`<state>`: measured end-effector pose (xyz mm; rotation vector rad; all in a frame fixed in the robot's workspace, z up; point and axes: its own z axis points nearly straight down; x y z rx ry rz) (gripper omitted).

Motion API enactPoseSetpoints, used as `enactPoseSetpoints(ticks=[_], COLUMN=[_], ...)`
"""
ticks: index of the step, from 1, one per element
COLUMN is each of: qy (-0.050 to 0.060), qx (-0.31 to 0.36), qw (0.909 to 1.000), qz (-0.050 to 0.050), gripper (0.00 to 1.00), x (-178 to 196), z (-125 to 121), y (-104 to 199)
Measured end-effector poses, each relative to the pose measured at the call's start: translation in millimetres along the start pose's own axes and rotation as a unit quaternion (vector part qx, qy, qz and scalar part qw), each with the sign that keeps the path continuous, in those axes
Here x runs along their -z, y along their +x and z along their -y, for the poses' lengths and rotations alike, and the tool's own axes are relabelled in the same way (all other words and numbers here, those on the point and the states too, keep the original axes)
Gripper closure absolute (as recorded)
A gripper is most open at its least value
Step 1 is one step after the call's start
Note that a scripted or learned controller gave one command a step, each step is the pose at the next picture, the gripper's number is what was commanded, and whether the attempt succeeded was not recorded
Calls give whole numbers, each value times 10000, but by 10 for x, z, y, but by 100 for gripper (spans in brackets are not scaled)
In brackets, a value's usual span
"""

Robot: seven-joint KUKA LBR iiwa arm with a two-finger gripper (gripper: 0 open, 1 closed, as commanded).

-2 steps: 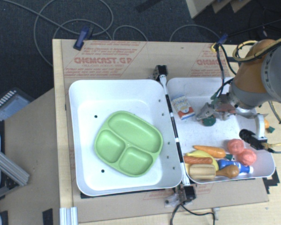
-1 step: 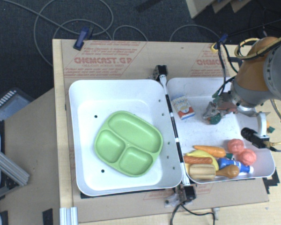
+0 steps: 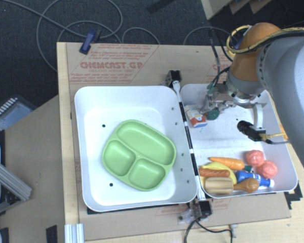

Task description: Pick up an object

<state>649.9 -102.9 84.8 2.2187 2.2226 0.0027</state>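
The gripper (image 3: 211, 110) is hanging over the right bin (image 3: 228, 130), can't tell its finger state. A small red-and-white toy (image 3: 196, 119) is sitting beside it, plastic, chunky.

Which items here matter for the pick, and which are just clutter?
Job-relevant:
- end effector, low in the right bin
- small red-and-white item next to it
- toy food pile in that bin's near end

Just lying about:
- green divided plate in the left bin
- blue clip on the board
- cables on the floor
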Motion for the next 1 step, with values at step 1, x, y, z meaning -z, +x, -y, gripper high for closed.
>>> enactPoseSetpoints(ticks=[1], qy=[12], qx=[-2], qw=[10000], qz=[-4], gripper=[100], x=[1008], z=[799], y=[640])
